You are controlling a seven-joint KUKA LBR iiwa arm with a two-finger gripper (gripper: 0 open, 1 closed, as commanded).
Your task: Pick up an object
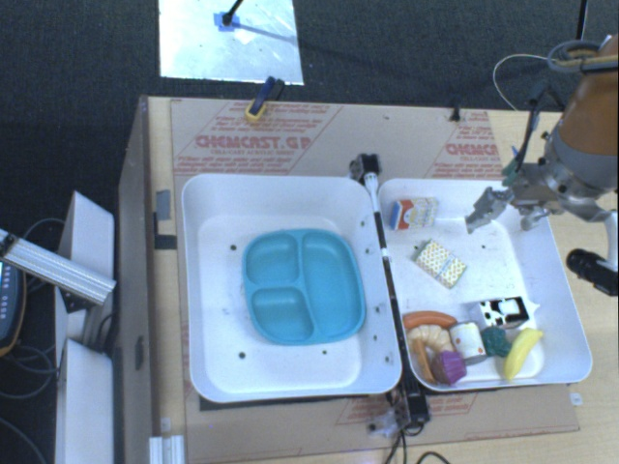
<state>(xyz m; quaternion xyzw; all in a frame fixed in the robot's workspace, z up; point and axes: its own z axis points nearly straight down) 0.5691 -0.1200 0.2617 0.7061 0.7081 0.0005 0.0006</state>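
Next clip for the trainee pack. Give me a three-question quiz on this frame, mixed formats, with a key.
1. True or false: the blue three-compartment plastic plate lies in the right white bin.
2. Which lies nearest the gripper? A) yellow toy banana B) red and white small carton C) purple toy grapes
3. Fill in: the black and white cow-patterned block sits just above the ____ banana.

Key: 1 false; 2 B; 3 yellow.
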